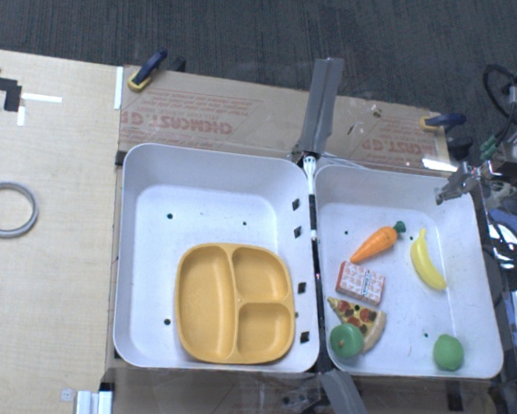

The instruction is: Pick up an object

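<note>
Landmark for this entry: red-and-white packet (361, 284), lying flat near the middle of the right bin (414, 307).

- Toy carrot (374, 244): just beyond the packet, tilted, green top pointing up-right. Close to the packet, not touching.
- Banana (427, 262): right of the packet and slightly beyond it, apart from it, lying along the bin floor.
- Pizza slice (362, 317): just nearer the camera than the packet; whether the edges touch cannot be told.
- Green apple (346, 340): nearer again, against the pizza slice's near edge.
- Small green round fruit (448, 352): well right of the packet and nearer the camera, alone by the bin's near right corner.
- Yellow divided plate (234, 303): left of the packet, across the divide, in the left bin (130, 233).
- Gripper (461, 183): well beyond and right of the packet, at the right bin's far right corner, about rim level. Nothing is seen in it. Whether it is spread or pressed together cannot be told.
- Tape roll (6, 209): far left of the packet, on the bench outside both bins.
</note>
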You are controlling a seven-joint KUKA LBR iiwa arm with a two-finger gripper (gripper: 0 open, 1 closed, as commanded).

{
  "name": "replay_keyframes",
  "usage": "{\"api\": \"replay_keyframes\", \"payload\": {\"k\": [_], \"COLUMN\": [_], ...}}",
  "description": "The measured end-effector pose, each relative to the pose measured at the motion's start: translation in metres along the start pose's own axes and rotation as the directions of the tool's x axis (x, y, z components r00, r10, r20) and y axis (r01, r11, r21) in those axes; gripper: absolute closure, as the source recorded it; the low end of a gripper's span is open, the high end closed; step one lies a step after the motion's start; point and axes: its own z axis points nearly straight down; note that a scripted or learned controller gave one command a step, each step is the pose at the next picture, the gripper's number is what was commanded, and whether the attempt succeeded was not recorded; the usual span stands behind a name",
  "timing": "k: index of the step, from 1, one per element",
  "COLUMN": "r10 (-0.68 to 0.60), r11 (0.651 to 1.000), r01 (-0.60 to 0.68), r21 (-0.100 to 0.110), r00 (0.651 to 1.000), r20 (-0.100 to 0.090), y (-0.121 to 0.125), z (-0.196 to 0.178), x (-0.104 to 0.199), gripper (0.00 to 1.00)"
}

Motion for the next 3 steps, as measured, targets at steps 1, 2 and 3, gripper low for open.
{"api": "replay_keyframes", "payload": {"k": [1, 2, 3], "r10": [-0.039, -0.071, -0.124], "r11": [0.999, 0.997, 0.992], "r01": [0.039, 0.071, 0.124], "r21": [0.000, -0.003, -0.003], "r00": [0.999, 0.997, 0.992], "r20": [0.000, 0.002, -0.010], "y": [0.026, -0.004, -0.001], "z": [0.110, 0.151, 0.151], "x": [0.012, 0.001, -0.015], "gripper": [0.00, 0.00, 0.00]}}
